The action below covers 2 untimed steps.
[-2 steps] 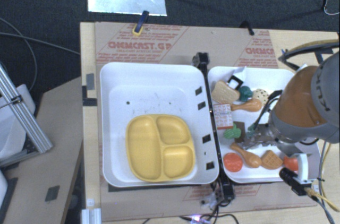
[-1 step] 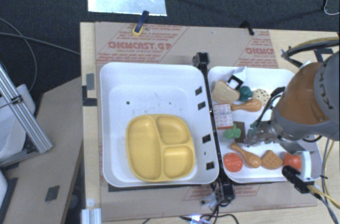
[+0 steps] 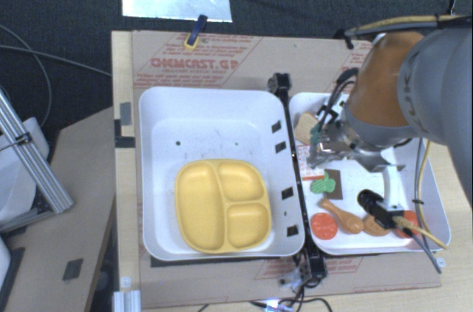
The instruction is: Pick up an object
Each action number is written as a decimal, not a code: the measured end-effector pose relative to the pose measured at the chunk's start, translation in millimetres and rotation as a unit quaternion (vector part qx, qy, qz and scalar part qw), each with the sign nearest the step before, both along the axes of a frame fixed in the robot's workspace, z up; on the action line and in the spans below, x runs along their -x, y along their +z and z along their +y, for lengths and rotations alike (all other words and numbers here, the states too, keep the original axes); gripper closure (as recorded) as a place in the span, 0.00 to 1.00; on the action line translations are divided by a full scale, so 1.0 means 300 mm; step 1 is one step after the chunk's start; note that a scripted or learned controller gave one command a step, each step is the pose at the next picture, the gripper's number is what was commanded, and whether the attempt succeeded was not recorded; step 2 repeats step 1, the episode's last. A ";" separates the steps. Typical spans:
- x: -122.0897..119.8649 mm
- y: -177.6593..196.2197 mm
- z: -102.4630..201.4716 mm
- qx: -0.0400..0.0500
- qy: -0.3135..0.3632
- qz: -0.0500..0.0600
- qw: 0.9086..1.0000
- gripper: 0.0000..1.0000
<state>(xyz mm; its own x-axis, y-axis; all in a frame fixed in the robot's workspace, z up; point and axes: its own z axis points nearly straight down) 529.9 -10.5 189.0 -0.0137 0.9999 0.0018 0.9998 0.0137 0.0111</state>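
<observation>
Board print (image 3: 194, 64): red "CHEMCAST GP"
Left bin (image 3: 159, 127): yellow three-compartment tray (image 3: 222, 204)
Right bin (image 3: 436, 216): green piece (image 3: 322, 185), orange disc (image 3: 324, 226)
Gripper (image 3: 322, 148): grip state unreadable

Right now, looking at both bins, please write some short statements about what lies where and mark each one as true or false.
1. The yellow divided tray lies in the left bin. True.
2. The yellow divided tray has two compartments. False: it has three.
3. The orange-red round piece lies in the right bin. True.
4. The green piece lies inside the yellow divided tray. False: it lies in the right bin, above the orange-red round piece in the view.
5. The arm hangs over the left bin. False: it is over the right bin.
</observation>
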 end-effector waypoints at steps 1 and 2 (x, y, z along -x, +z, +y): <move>0.006 0.021 -0.021 0.001 -0.002 0.003 1.000 1.00; 0.006 0.021 -0.021 0.001 -0.002 0.003 1.000 1.00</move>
